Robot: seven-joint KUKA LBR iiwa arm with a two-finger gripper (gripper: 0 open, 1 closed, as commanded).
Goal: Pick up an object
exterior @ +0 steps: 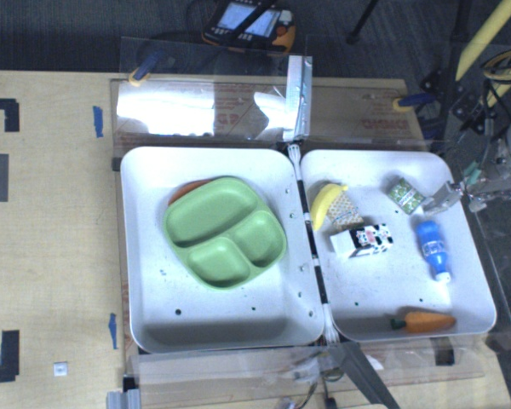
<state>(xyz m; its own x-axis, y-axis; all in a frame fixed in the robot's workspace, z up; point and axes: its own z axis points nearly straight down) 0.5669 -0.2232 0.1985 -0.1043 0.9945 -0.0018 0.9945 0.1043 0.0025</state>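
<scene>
Nearest us, the carrot [424, 320] lies against the right bin's [477, 271] front wall; the blue bottle [433, 247] lies behind it, unobstructed. We descend vertically over the bottle. We cannot tell the gripper's [460, 191] jaw state.

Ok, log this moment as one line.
gripper: right bin's far-right rim | grasp: cannot tell | bottle, carrot, banana in bin | left bin: plate
</scene>
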